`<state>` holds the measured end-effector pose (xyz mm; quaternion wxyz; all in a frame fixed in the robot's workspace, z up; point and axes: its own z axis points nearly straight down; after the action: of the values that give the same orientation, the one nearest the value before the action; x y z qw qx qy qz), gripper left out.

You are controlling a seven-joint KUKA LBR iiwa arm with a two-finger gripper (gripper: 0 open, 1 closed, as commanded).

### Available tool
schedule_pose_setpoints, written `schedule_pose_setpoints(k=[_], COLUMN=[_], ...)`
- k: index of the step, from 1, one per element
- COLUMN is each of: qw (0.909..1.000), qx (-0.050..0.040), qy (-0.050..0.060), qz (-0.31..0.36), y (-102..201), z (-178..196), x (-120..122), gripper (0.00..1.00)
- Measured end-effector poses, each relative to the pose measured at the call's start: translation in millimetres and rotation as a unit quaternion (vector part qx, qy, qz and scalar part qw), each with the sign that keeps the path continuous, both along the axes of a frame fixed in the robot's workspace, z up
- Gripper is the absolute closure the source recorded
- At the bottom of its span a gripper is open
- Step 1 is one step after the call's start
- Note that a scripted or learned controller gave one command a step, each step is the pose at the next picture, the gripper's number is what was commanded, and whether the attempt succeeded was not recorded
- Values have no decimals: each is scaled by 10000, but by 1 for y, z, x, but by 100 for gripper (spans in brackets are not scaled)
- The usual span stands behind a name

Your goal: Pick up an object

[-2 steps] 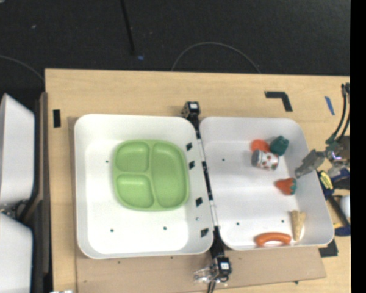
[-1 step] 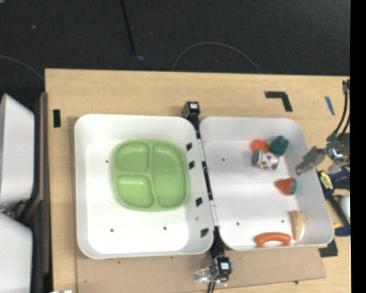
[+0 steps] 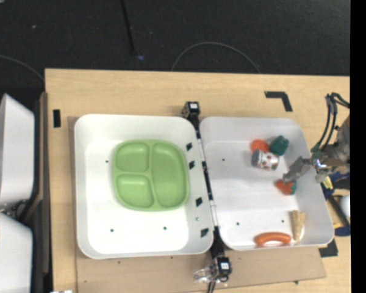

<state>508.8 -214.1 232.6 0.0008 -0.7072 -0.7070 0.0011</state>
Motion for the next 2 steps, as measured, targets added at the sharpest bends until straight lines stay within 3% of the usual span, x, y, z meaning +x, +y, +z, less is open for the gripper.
schedule_pose_setpoints(k=[2], qw=[10000], qx=[0], qy=[0], qz=[-22], y=[5], z=[-88], x=[3], gripper=[0])
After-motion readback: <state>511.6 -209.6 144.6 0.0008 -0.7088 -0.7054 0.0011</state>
